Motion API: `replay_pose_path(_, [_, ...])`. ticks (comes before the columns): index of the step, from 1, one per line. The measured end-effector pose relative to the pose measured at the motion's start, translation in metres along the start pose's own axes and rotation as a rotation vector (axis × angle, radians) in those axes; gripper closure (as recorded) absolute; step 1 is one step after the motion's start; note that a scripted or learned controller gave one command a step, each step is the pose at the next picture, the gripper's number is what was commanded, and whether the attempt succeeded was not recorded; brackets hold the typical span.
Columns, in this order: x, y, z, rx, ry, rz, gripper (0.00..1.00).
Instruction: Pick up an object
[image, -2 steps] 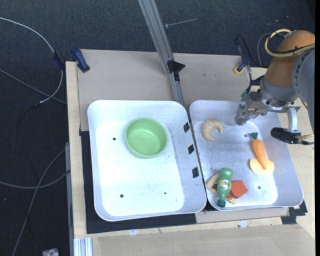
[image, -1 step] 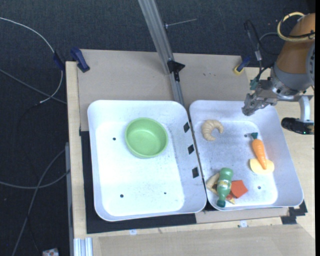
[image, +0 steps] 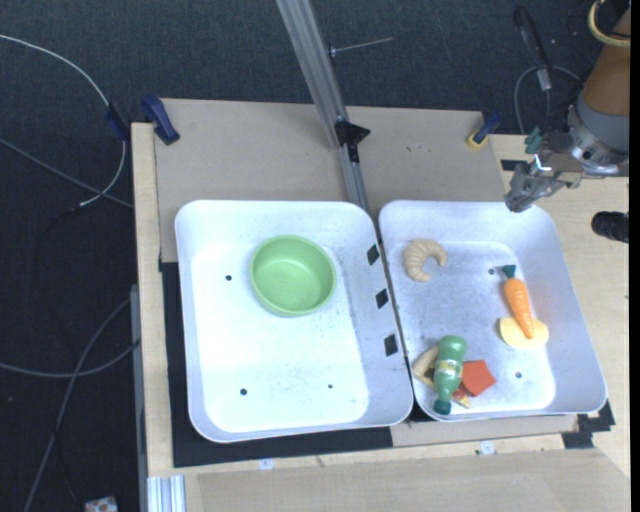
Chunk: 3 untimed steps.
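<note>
gripper (image: 522, 197) seen at the far right corner of the right bin (image: 560, 400), hanging over the bin's far rim, beside the bare bench board (image: 250, 150). fingers too small and dark to judge: cannot tell how far open, and nothing seen between them. grey arm with orange band (image: 610, 85) entering from the far right. inside the right bin: beige croissant (image: 424, 257) in the far left part, lying apart from the rest; orange carrot (image: 516, 297) with a green tip toward the right wall, its near end touching a yellow piece (image: 523, 333); at the near left corner a cluster made up of a green bottle (image: 448, 362), a red-orange block (image: 478, 378) just to its right, and a yellowish item (image: 427, 364) pressed against its left side, exact kind not clear. all of these well apart from the gripper. left bin (image: 210, 400) holding a green bowl (image: 292, 274), upright, in its far half. slanted metal bar (image: 318, 70) running from the far edge down to the gap between the bins. blue clamp (image: 159, 118) on the far left corner of the board, yellow clamp (image: 485, 129) on the far right side. cables (image: 70, 70) lying on the dark floor to the left.
</note>
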<state>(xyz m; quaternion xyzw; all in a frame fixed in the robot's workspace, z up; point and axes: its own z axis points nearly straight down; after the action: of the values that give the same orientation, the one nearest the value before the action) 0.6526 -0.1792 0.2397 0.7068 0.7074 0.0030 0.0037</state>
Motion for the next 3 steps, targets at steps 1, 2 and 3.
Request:
replay_pose_path(1, [0.000, 0.001, -0.003, 0.002, -0.001, -0.001, 1.00])
replay_pose_path(2, [0.046, 0.000, 0.001, 0.018, 0.006, -0.003, 1.00])
replay_pose_path(3, [0.097, 0.007, -0.008, 0.012, 0.005, -0.005, 1.00])
